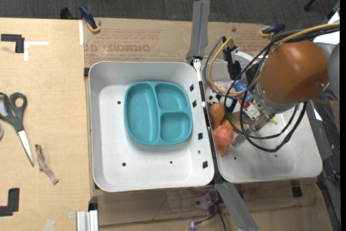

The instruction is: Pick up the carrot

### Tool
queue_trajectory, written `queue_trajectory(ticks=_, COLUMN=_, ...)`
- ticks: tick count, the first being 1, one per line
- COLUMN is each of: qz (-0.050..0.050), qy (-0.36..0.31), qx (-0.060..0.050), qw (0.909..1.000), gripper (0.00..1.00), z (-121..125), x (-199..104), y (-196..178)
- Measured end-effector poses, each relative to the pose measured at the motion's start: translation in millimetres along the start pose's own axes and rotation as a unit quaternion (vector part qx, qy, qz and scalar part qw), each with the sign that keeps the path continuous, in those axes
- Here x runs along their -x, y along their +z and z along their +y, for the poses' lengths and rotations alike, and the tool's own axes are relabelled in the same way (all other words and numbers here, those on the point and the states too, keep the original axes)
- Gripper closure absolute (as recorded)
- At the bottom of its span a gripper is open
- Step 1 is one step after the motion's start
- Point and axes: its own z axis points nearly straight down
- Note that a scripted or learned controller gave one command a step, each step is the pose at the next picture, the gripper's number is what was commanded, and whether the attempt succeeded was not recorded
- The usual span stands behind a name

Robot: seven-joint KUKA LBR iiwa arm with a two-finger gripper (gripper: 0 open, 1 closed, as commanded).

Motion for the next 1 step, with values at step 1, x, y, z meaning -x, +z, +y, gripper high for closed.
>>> queue_trajectory(ticks=1, qz=-0.001, qy=-0.041, qx=0.001, qw=0.9992, gripper=0.0, z=71.6, x=27.0, y=1.3)
